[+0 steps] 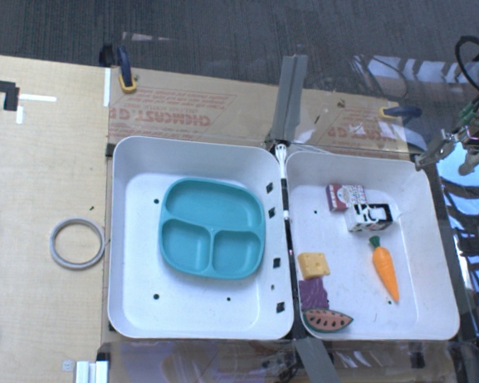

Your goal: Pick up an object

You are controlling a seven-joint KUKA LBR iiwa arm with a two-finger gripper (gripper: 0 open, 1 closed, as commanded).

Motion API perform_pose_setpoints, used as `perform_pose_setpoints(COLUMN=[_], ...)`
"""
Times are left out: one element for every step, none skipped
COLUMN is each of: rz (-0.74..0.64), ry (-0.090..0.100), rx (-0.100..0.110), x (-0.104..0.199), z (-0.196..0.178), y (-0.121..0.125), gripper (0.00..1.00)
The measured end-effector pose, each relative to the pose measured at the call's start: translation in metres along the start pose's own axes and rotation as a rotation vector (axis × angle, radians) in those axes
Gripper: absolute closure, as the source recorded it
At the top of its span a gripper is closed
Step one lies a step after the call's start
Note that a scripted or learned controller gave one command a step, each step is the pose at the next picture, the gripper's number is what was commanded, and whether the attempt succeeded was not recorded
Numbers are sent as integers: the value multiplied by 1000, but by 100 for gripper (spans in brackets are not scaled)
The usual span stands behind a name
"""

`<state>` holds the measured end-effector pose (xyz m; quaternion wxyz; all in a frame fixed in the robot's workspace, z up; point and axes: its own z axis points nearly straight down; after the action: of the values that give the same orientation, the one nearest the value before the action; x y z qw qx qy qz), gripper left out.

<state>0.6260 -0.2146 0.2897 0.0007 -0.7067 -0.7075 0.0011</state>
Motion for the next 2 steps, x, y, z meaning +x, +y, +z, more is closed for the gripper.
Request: perform_pose_setpoints(rz=[0,183], ry=[0,6], rx=[0,5], x=[0,-4], z=[0,164], y=[0,-59], gripper=[0,0])
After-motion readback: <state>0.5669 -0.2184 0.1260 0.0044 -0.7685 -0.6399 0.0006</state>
